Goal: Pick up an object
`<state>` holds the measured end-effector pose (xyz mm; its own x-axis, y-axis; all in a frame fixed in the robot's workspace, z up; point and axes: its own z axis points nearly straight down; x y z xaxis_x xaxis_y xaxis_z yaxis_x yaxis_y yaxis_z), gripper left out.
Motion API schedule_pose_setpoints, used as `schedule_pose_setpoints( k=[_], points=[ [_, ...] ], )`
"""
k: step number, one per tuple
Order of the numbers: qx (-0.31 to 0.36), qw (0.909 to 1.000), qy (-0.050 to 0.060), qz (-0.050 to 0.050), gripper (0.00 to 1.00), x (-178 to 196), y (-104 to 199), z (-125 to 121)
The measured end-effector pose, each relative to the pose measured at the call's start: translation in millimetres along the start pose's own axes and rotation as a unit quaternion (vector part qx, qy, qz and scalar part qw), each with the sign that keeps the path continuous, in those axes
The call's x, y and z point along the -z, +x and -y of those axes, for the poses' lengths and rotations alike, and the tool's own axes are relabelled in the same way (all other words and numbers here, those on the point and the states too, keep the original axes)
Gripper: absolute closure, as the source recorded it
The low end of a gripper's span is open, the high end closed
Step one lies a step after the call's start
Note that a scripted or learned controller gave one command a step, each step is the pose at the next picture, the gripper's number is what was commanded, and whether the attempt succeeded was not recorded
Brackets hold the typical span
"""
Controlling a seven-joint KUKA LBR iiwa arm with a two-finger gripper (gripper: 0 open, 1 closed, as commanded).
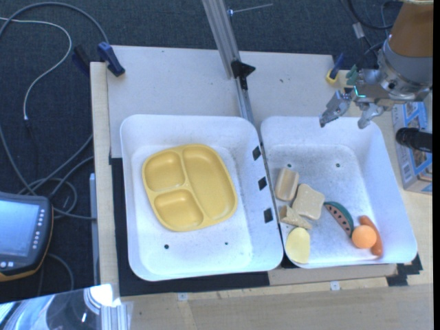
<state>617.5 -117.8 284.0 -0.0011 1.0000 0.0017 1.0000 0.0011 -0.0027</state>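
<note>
Overhead slanted view of the bench (172,67) with two shallow white bins side by side. The arm (412,26), grey with an orange band above the wrist, enters from the right; its gripper (349,115) hangs over the far rim of the right bin (392,177). The two fingers stand apart with nothing between them, so the gripper is open and grips no object.

The objects for picking lie in the near half of the right bin, well apart from the gripper and nearer the camera than it. They form a loose row: a cluster of three tan bread-like blocks (298,199) touching one another near the bin's left wall; a pale yellow disc (298,245) just below the cluster, against the near wall; a dark curved slice with a green rim (339,216) to the right of the blocks; an orange ball (364,236) beside it, touching an orange-red carrot-like piece (372,234) at the bin's right corner.

The left bin (137,253) holds a yellow three-compartment tray (189,185), lying flat and slightly rotated. A metal post (223,26) rises from between the bins. A handheld control pendant (20,232) lies on the floor at the left, with cables (41,60) above it.
</note>
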Motion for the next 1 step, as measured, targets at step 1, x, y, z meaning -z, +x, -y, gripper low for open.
schedule_pose_setpoints(
  k=[1],
  points=[
    [0.000,1.0000,0.000,0.000,0.00,0.0,0.0,0.0]
  ],
)
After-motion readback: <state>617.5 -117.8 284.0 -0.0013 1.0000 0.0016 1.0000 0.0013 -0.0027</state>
